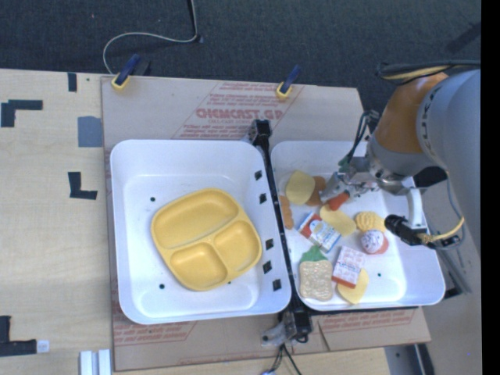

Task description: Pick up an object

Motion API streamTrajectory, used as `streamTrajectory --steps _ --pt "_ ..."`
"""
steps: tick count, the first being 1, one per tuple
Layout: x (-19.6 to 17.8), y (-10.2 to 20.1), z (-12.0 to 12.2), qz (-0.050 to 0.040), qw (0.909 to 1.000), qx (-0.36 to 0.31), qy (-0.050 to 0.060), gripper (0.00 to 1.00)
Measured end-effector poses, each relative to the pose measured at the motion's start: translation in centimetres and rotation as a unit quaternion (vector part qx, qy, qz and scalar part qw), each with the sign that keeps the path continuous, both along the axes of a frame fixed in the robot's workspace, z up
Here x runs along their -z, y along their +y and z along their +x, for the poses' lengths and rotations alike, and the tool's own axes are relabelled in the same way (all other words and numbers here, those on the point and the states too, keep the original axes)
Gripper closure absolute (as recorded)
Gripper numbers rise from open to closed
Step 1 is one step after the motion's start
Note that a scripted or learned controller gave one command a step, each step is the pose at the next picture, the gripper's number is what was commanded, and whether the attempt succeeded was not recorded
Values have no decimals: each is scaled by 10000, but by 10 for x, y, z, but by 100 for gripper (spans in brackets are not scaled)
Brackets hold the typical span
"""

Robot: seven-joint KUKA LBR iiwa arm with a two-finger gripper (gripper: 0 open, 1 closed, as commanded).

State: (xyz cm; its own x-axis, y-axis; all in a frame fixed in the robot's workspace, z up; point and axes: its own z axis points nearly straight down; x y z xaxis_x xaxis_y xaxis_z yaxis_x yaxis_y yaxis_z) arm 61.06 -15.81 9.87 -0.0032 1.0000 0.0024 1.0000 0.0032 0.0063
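Reaching in from the right, the gripper hangs low over the upper middle of the right bin, among the toy food; whether it is released, clenched or grasping anything cannot be told, since the wrist covers its tip.

Going left to right: the left bin holds a yellow tray with three compartments, lying at a slant in the middle of the bin. A black divider runs between the two bins, which stand touching side by side on a brown board held by two clamps at its far edge.

In the right bin, a pale yellow round piece lies near the left wall, with a brown piece just beside it. A small red piece sits right under the gripper. Lower, a red and white packet lies near a yellow slice. A waffle-like biscuit with a green bit at its top rests near the front wall, beside a second red and white packet that overlaps a yellow wedge. Further right sit a yellow bumpy piece and a red and white ball, close together.

The grey arm with its orange band fills the upper right.
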Motion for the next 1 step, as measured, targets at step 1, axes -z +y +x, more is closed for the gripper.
streamTrajectory --steps 1 --pt "-73 58 -27 -1 10000 -14 21 100"
